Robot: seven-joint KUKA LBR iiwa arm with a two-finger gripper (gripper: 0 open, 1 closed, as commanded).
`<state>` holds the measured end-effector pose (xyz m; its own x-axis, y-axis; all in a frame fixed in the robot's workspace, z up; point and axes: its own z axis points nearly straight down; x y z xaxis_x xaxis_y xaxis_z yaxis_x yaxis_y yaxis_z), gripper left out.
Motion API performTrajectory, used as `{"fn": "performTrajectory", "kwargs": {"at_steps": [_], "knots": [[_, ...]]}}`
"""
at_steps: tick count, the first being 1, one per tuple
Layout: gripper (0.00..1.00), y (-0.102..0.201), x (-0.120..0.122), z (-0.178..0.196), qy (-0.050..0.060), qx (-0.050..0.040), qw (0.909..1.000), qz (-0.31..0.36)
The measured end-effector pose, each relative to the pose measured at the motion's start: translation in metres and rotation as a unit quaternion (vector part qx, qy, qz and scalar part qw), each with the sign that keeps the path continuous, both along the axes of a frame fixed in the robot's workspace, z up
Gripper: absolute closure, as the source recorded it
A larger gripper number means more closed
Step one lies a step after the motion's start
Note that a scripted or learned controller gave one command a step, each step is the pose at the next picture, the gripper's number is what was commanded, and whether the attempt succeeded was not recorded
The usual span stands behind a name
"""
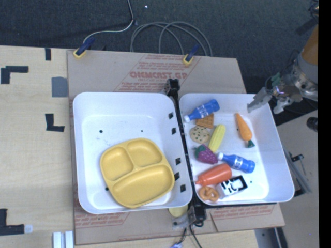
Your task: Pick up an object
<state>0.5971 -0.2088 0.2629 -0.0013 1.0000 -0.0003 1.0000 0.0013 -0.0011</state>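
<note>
Red "CHEMCAST GP" lettering marks the cardboard sheet [155, 71].

- The wooden bench [31, 154] carries a brown cardboard sheet [155, 71], out to the left of the gripper's fingers [256, 105].
- Two shallow white bins sit on the cardboard side by side, touching along their inner walls.
- The right bin [276, 138] lies just below and beside the fingers; the left bin [85, 112] is well apart from them.
- Black tape marks [13, 74] lie on the bare wood, farthest from the fingers.
</note>
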Motion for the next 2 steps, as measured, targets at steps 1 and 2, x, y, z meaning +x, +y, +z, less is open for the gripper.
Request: {"fn": "performTrajectory", "kwargs": {"at_steps": [1,2], "knots": [[0.00,-0.014,0.013,-0.105,0.004,0.0007,1.0000,0.000],[0.00,-0.014,0.016,-0.181,-0.002,-0.0017,1.0000,0.001]]}}
